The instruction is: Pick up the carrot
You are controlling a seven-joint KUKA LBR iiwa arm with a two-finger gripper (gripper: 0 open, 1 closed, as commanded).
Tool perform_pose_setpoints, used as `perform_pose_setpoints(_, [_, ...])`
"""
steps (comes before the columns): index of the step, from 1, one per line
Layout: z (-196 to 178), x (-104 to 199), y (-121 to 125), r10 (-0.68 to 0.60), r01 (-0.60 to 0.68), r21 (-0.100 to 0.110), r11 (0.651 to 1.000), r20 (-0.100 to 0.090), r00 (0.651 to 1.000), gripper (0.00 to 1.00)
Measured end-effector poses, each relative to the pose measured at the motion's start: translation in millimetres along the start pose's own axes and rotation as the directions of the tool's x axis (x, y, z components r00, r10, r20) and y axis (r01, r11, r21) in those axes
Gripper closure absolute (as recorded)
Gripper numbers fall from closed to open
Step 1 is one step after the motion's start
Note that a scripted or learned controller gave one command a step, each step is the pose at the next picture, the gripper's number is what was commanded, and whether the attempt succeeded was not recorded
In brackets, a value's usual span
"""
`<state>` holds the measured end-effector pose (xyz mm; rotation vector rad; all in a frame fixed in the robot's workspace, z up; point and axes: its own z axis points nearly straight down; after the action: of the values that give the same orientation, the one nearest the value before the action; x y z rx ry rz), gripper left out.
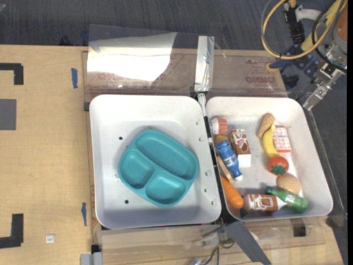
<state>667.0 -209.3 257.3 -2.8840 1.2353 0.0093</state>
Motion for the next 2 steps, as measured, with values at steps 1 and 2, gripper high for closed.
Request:
perform_pose_setpoints(1, [5,-50,40,-0.5,0.5,-0.001,0.866,-0.006,0.866,1.0])
perform_pose_setpoints(2, [24,-93,118,-0.57,0.57,-0.002,0.821,-0.004,0.821,1.0])
